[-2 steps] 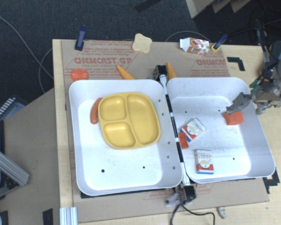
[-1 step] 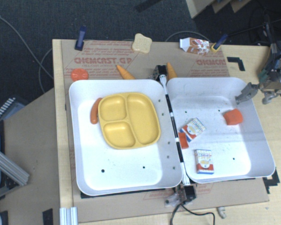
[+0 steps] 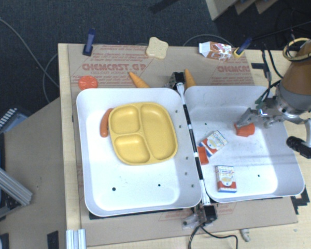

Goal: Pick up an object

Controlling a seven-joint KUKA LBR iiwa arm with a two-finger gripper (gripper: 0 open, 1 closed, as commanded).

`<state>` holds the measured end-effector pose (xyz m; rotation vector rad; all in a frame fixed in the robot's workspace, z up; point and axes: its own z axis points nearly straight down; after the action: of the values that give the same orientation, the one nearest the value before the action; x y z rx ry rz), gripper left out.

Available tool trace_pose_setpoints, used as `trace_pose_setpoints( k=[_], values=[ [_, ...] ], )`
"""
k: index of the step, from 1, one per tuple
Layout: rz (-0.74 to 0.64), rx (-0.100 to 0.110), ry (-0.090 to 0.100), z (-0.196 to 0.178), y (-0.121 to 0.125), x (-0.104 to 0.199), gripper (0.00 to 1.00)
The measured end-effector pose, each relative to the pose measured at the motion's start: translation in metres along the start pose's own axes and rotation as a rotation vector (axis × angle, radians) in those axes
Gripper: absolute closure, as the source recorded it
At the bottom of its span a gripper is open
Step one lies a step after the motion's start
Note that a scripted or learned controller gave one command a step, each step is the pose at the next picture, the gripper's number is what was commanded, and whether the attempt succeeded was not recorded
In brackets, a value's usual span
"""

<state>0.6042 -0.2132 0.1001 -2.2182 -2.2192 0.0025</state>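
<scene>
In the right bin [image 3: 269, 165], my gripper [image 3: 249, 120] reaches in from the right edge, its grey tips low over a small orange-red object [image 3: 245, 130] that lies just below and left of them. A small carton with red and blue print [image 3: 213, 141] lies left of centre in that bin, and a second carton [image 3: 226, 179] lies near the bin's front. A thin red-orange piece [image 3: 202, 155] rests against the bin's left wall.
The left bin [image 3: 129, 193] holds a yellow divided plate [image 3: 143, 132] with a red sausage [image 3: 104, 123] at its left side. On the board behind the bins lie a bread slice [image 3: 157, 47], a carrot [image 3: 138, 80], an orange disc [image 3: 87, 82] and a small carton [image 3: 215, 50].
</scene>
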Motion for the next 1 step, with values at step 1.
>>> trace_pose_setpoints(
  k=[1],
  values=[
    [-0.001,-0.002,0.000,0.0160,-0.0006,0.0498,0.00]
  ],
)
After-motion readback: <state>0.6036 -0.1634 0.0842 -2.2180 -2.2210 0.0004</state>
